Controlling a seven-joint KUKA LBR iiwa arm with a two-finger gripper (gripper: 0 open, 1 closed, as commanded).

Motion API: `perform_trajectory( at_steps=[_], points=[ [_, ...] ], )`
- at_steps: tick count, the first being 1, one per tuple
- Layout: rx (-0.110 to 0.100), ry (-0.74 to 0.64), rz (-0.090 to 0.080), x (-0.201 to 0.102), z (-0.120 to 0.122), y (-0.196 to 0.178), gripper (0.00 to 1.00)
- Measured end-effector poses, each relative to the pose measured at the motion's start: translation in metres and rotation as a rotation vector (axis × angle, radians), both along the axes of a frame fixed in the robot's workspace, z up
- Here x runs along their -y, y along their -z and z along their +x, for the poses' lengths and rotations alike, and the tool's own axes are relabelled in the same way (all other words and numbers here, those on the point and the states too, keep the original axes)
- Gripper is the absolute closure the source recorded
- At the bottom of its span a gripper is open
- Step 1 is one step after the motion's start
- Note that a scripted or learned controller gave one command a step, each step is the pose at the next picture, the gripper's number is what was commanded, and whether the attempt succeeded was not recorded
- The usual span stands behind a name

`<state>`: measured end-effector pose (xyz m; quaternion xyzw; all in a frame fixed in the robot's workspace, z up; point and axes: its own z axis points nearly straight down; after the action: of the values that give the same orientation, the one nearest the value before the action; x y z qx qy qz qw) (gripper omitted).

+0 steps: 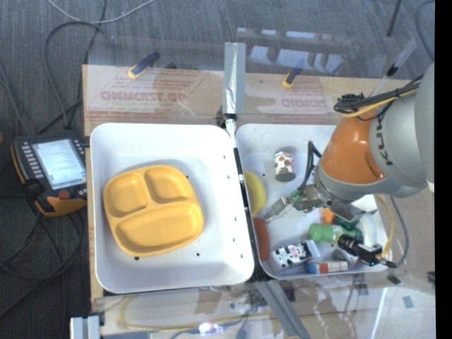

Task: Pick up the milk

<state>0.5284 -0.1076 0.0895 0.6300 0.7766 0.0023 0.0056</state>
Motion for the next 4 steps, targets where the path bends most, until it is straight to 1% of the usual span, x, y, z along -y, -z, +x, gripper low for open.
perform_trajectory(
  at_steps=[1,2,3,4],
  points=[
    [-0.014,-0.030,0.003,0.043,0.015,-0.020,0.00],
    [-0.011,-0.102,0.001,0.008,-0.044,-0.003,0.00],
    [-0.014,-0.198,0.000,0.088,-0.018,-0.103,0.00],
    [-0.004,-0.256,-0.003,0.017,-0.041,0.001,0.00]
  ],
)
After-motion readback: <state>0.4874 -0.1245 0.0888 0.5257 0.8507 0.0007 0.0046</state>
